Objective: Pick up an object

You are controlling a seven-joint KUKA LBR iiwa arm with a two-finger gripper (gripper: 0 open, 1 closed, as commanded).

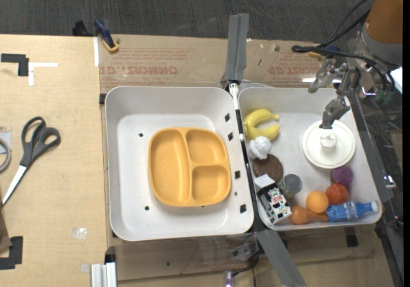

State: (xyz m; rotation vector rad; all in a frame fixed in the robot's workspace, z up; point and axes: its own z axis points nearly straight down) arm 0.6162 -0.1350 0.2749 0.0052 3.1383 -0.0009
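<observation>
Nearest the camera, along the right bin's [378,170] six o'clock rim, lie a blue bottle [349,211], an orange ball [316,201] and a small printed box [274,203]. A purple fruit [341,175] sits just above the bottle. At the bin's centre-right rests a white round lid [328,143] with a raised knob, flat and pale against the floor. The hand [329,113] hangs at the lid's twelve o'clock edge; whether it is clenched or released cannot be told. A yellow banana [261,123], a white crumpled piece [260,147] and a brown disc [267,166] crowd the nine o'clock wall. Bare floor lies between the lid and the banana. The left bin [122,170] holds an orange divided tray [189,166]. Scissors [31,146] lie on the bench [51,215] at nine o'clock.
</observation>
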